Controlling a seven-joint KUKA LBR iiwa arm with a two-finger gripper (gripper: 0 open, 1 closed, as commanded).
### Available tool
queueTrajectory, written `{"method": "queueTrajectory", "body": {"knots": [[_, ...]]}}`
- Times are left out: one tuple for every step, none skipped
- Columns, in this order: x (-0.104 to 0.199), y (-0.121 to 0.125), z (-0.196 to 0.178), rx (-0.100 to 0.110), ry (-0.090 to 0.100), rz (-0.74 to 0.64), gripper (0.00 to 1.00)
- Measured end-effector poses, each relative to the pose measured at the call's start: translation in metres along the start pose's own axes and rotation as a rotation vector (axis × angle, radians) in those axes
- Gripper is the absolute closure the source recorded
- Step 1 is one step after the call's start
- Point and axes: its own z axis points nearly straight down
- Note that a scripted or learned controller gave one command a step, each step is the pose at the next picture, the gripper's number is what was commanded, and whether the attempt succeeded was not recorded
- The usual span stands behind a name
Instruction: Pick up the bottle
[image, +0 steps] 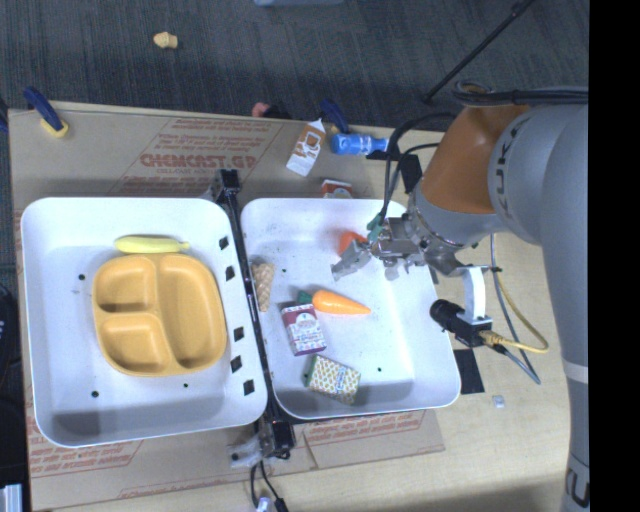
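A small tan, speckled, bottle-like object (263, 282) lies along the left wall of the right bin (430, 385). My gripper (368, 256) hangs over the upper middle of that bin, well to the right of the tan object. Just at the gripper's upper left edge sits a small red-orange item (349, 241), partly hidden by the gripper. An orange carrot (340, 303) lies just below the gripper, not touching it.
A dark red box (302, 330) and a patterned green-yellow box (332, 378) lie in the lower part of the right bin. The left bin (50, 400) holds a yellow divided plate (158, 312) and a banana (151, 244). A blue object (350, 145) and cards lie behind the bins.
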Motion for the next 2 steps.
{"method": "queueTrajectory", "body": {"knots": [[0.000,0.000,-0.010,0.002,0.001,-0.005,1.00],[-0.003,-0.051,0.050,0.001,0.000,0.074,1.00]]}}
